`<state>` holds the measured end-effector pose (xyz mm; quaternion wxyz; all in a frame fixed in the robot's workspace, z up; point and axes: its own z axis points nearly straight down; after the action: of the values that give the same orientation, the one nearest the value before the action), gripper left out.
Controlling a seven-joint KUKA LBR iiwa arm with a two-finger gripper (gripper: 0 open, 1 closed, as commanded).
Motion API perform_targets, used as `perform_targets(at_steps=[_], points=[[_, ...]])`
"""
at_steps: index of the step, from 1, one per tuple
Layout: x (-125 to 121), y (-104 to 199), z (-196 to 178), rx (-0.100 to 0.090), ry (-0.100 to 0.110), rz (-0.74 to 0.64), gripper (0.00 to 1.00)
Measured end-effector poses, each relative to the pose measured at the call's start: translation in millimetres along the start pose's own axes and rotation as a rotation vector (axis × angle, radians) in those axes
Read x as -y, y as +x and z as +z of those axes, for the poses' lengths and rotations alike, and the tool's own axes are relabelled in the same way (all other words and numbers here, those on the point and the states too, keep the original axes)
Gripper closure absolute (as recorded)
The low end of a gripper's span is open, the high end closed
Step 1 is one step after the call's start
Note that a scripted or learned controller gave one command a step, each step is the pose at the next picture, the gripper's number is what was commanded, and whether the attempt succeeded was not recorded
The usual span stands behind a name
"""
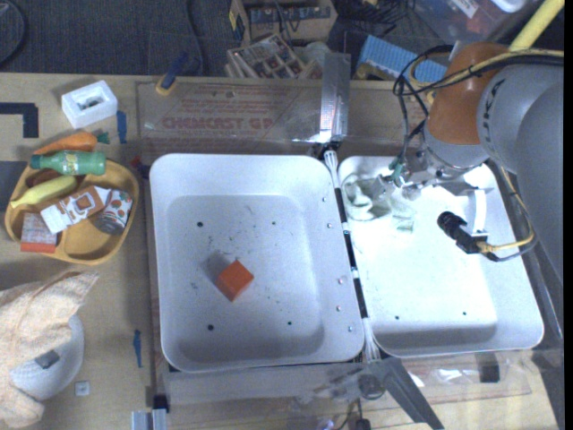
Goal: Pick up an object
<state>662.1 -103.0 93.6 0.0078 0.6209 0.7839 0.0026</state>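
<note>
An orange block (235,279) lies alone in the left bin (179,195), a little left of its middle, with a small grey shadow or scuff beside it. My gripper (400,200) hangs low over the far left corner of the right bin (448,312), well to the right of the block and across the divider. A small clear, glassy thing (358,195) sits by the right bin's left wall, just left of the gripper; glare blurs its shape. Whether the gripper touches it is not visible. The orange wrist band (466,106) sits above the bin's far edge.
A black plug with a yellow cable (461,229) hangs from the arm over the right bin. A yellow bowl of toy food (72,213) and a white box (89,104) stand left of the bins. Cloth (36,330) lies at the bottom left. A clear panel (242,119) lies behind the bins.
</note>
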Motion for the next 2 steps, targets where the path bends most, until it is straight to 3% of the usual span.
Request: perform_targets(at_steps=[2], points=[[-8.0,-1.2,0.7,-0.002,0.003,0.014,0.0]])
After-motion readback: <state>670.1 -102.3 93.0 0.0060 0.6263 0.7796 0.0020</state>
